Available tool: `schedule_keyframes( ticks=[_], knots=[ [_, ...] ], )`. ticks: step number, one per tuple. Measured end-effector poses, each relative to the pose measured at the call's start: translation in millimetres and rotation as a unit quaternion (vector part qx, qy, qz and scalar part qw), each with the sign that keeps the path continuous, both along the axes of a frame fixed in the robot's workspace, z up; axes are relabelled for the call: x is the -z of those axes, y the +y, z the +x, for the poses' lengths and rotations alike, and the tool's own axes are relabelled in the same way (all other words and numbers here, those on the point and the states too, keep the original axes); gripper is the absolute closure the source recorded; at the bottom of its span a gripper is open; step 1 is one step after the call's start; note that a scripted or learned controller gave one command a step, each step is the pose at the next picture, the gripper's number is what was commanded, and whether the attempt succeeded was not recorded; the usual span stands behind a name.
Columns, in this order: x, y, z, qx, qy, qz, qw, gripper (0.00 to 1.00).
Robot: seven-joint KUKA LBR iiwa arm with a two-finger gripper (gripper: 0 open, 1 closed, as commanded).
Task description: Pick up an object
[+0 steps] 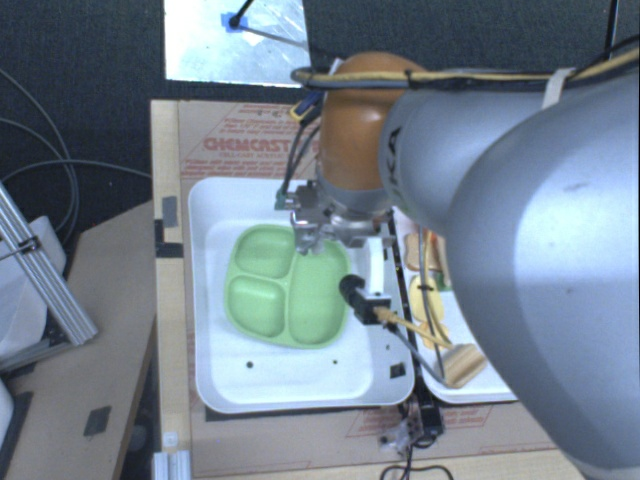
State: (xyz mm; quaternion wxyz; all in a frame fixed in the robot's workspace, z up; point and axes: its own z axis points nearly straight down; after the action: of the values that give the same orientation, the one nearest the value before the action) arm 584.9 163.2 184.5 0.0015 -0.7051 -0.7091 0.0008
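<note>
Centrally, a green divided plate point(285, 288) lies flat on the floor of the left white bin point(215, 373) and serves as the reference for all positions below. It has three compartments: two small ones on its left side, one behind the other, and one long one on its right side. The tool point(308, 238) hangs over the plate's far rim, above the point where the dividing ridges meet; whether it is apart or together cannot be told, and nothing is seen clamped in it. Nearer the camera than the plate, two small dark marks show on the bin floor. To the plate's right, past the shared bin walls, the right white bin point(480, 396) is largely covered by the grey arm; a yellow item point(433, 313) and a pale wooden block point(462, 365) lie in it. Both bins rest on the counter point(240, 148), whose printed surface extends beyond the plate's far side.
</note>
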Motion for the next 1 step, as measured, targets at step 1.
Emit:
schedule_keyframes(
  ticks=[1],
  knots=[
    [-16.5,17.8,-96.8,0.000,0.001,0.0001,1.0000,1.00]
  ],
)
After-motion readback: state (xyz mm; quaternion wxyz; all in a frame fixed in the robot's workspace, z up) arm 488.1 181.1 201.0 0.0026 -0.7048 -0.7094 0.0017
